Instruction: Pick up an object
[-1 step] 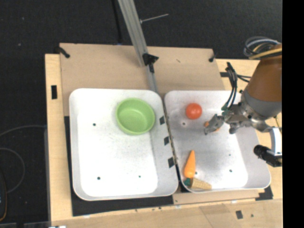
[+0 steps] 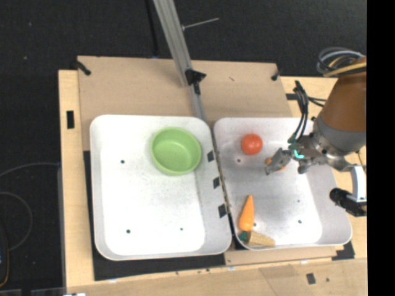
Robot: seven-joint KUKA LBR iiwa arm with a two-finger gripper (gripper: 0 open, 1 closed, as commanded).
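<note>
A miss was judged likely: the claw was seen low over the right bin, something orange glimpsed at its tips, but whether it was gripped or the claw was open could not be told. The green bowl lay well to its left in the other bin; the carrot sat below-left, the tomato just up-left, and a slip could have been caused by its roundness.

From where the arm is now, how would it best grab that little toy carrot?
Probably from straight above, pinching the carrot across its thick orange middle. It lies flat, nearly lengthwise along the right bin's left wall, so the fingers should close across its narrow width. Its green end touches a tan wedge, so stay higher up.
</note>
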